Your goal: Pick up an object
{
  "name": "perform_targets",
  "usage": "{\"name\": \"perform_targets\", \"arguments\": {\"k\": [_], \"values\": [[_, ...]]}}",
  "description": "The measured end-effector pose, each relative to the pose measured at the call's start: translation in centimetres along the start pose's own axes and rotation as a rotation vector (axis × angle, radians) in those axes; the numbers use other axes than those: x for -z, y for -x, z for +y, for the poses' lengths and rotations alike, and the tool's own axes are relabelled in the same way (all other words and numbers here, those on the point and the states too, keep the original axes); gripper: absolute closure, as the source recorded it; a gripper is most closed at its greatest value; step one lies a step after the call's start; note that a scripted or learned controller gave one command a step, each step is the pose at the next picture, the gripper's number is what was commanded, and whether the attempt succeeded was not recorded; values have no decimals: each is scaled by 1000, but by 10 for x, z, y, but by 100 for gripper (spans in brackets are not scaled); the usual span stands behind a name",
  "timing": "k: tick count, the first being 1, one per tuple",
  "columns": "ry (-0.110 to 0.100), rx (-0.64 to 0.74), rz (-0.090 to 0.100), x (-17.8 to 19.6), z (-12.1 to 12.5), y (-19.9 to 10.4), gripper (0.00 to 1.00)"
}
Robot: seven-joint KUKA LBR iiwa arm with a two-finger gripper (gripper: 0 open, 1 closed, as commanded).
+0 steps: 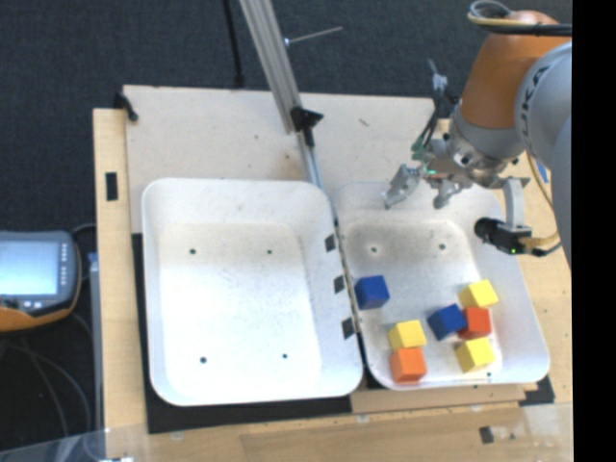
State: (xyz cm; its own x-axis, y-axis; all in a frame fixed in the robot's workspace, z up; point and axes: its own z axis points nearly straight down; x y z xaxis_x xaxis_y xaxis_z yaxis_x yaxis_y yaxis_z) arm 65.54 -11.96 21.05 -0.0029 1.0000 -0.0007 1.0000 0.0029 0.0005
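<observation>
Six small cubes in the right bin (500, 258), gathered toward the bench's front right corner: one blue cube (372, 292) alone near the bin's left wall, a yellow cube (407, 334) touching an orange cube (408, 364) at the front rim, then a tight cluster of a second blue cube (446, 321), a red-orange cube (475, 322), a yellow one behind it (480, 295) and another yellow in front (474, 353). Probably light, rigid blocks with flat, smooth faces; likely easy to pinch across two opposite sides, yet apt to slip or twist if caught on a corner. Lone blue cube judged the best pick: open space on all sides, no neighbour to jam a finger. Clustered ones harder, faces touching.

Left bin (241, 200) beside it, nearer the bench's left edge. Slanted metal rail (274, 61) rising from the bench's back edge.

Claw (422, 189) poised above the right bin's back rim, well apart from every cube, fingers spread with nothing between them. Arm (505, 85) reaching in over the bench's right back corner.
</observation>
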Motion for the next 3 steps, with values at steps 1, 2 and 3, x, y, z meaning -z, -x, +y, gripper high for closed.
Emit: {"name": "perform_targets", "arguments": {"k": [1,2,3], "values": [[0,1,-1,0,0,0,0],[10,-7,-6,114,0,74,0],[11,2,-3,299,-14,60,0]]}}
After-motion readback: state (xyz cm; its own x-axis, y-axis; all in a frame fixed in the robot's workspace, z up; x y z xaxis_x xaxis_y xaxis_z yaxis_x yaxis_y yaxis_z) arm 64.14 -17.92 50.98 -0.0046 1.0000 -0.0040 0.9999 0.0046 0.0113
